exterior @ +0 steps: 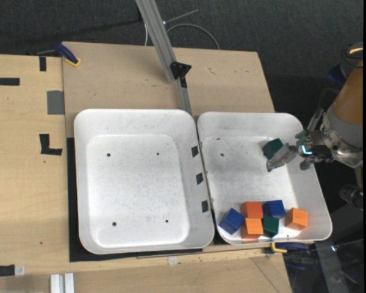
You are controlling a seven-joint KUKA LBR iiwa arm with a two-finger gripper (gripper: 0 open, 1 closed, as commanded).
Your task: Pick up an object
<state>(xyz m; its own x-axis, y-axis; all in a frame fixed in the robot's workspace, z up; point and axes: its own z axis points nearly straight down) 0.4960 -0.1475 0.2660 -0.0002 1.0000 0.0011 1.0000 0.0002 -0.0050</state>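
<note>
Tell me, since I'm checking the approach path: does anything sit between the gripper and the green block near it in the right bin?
Nothing visible does. The gripper sits right beside the green block in the right bin; the other blocks are clustered at the bin's near edge, off that path.

A dark green block [272,146] lies near the right bin's [244,124] right wall; blue, orange and green blocks [263,217] cluster along its front edge.

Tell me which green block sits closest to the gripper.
The lone green block by the gripper, apart from the cluster; the other green block sits among the blocks at the right bin's near edge.
</note>
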